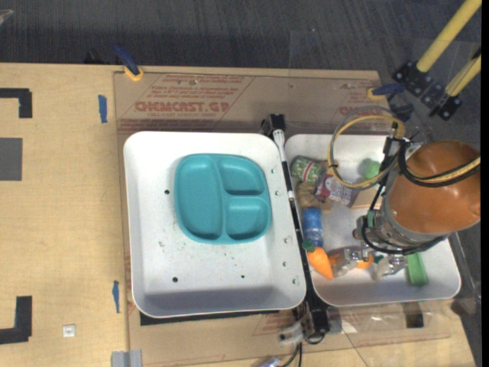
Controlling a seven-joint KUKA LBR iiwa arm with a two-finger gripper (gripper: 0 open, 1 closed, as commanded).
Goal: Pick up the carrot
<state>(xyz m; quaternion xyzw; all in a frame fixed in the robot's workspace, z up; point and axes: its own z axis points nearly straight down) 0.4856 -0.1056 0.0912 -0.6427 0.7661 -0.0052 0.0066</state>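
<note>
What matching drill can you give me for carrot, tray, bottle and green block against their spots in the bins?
Things:
1. carrot
2. tray
3. bottle
4. green block

Places:
A. middle of the left bin
B. right bin, near front right corner
C. right bin, front left, just left of the gripper
D. right bin, along the left wall, just behind the carrot

Pairs: 1-C, 2-A, 3-D, 4-B
</note>
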